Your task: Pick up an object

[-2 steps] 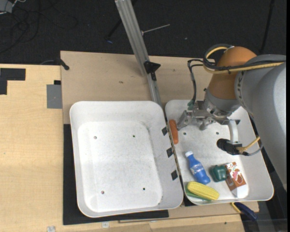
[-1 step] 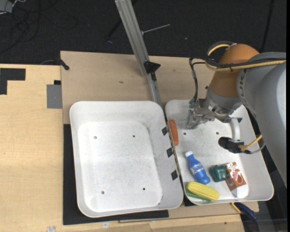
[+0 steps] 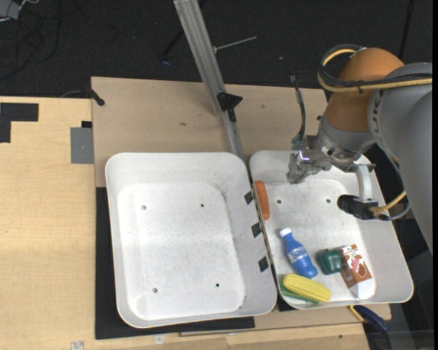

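**Pincer over the right bin's far side**

From the overhead camera, my pincer hangs above the far part of the right bin — whether it is released or clenched I cannot tell, and nothing shows in its grip. The things lie toward the near end: an orange carrot along the left wall, a blue bottle, a yellow corn cob, a green block touching a red-brown box. The left bin sits beside it on the bench.
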